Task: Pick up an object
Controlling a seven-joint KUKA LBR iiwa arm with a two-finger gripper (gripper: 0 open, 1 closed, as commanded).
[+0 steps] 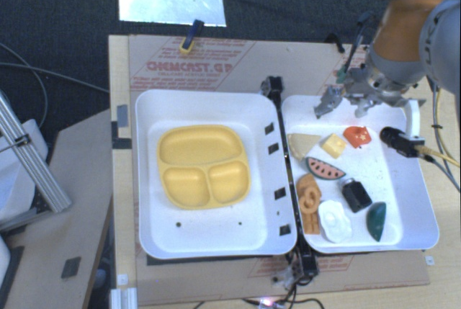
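Although the gripper (pixel 344 100) hovers empty with fingers spread over the right bin's (pixel 414 185) far edge, the nearby red toy piece (pixel 356 135) looks light, rigid, and graspable across its sides.

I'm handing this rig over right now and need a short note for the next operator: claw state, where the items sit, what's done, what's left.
Claw: above the right bin's far edge, holding nothing that I can see.
Items, all in the right bin: yellow block, red piece, watermelon slice, black block, green piece, white piece, orange pretzel.
Left bin: holds a yellow divided plate.
Done: nothing picked.
Left: grasp and lift one item.
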